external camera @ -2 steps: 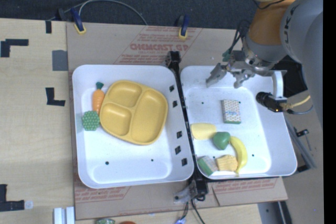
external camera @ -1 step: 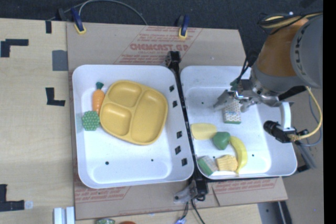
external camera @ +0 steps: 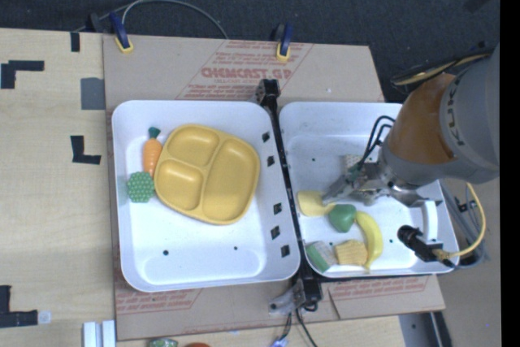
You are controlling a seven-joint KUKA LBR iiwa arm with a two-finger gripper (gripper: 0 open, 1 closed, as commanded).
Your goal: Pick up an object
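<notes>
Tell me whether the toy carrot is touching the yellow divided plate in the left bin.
Touching. In the camera view the carrot lies against the left edge of the yellow divided plate, with no white bin floor showing between them.

The light in here is even and fairly bright, coming from overhead – no hard beams anywhere. The two white bins point(external camera: 134, 199) glare a little, their floors nearly washed out, and shadows stay soft: a faint one hugs the lower edge of the yellow plate point(external camera: 207, 173), another pools under the arm point(external camera: 443, 134). The dark floor at the top swallows detail. Everything looks slightly soft and grainy – the printing on the cardboard point(external camera: 244, 71) reads, but small things in the right bin smear at their edges
</notes>
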